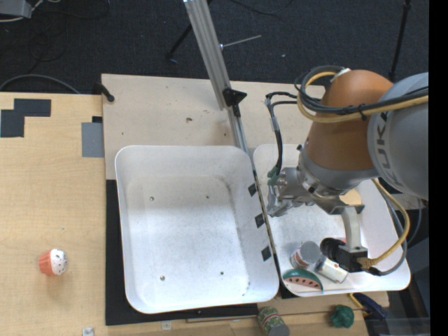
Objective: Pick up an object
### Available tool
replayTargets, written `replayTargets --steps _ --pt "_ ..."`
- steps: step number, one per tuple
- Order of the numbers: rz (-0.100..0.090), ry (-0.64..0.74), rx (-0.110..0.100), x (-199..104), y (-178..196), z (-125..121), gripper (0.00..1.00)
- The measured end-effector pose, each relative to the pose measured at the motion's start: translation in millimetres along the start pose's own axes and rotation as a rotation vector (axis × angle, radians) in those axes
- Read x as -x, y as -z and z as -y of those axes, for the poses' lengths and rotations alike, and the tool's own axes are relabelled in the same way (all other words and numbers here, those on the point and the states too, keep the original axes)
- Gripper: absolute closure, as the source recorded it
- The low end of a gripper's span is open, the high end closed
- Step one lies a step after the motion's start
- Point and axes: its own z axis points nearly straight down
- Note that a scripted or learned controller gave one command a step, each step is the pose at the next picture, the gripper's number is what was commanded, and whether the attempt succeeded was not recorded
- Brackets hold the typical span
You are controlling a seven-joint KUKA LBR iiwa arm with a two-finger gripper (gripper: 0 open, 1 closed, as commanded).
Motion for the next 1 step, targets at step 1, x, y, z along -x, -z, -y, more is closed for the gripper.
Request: replayTargets --steps 1 --pt "0.001 0.0 -0.001 -59.3 -13.4 -6.9 1.0"
